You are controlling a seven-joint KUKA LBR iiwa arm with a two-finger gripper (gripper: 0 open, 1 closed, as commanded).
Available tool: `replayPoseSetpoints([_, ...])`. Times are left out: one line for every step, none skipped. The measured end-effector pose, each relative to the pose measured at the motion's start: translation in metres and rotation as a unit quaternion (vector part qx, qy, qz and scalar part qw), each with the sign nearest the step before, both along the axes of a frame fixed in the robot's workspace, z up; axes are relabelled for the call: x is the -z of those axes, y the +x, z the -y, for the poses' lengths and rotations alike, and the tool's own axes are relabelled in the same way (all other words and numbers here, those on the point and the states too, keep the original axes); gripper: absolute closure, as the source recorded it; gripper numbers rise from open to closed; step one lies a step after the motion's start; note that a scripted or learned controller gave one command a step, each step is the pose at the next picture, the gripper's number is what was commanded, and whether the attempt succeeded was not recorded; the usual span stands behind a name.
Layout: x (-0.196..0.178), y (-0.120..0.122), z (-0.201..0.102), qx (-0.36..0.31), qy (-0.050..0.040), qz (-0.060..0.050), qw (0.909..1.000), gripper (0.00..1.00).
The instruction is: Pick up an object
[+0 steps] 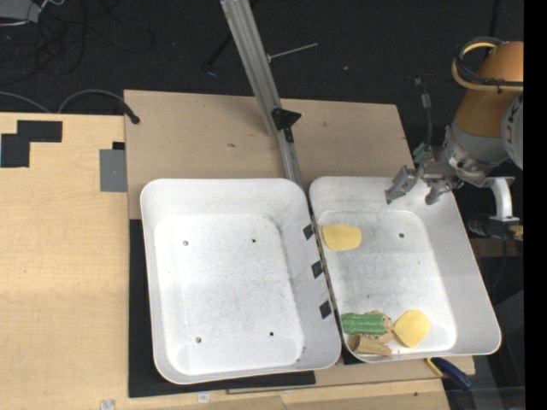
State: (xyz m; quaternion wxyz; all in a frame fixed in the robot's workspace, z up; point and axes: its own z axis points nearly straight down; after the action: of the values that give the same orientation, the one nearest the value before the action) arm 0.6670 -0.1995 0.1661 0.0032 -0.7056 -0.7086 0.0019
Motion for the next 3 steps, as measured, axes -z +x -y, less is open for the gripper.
replayPoseSetpoints([0.065, -0.004, -0.004, -0.002, 0.0, -0.001, 1.0, 0.0])
replayPoseSetpoints([0.076, -0.004, -0.005, -0.002, -0.0007, 0.002, 1.0, 0.0])
replayPoseSetpoints([0.065, -0.003, -0.005, -0.004, -0.0011, 0.002, 1.0, 1.0])
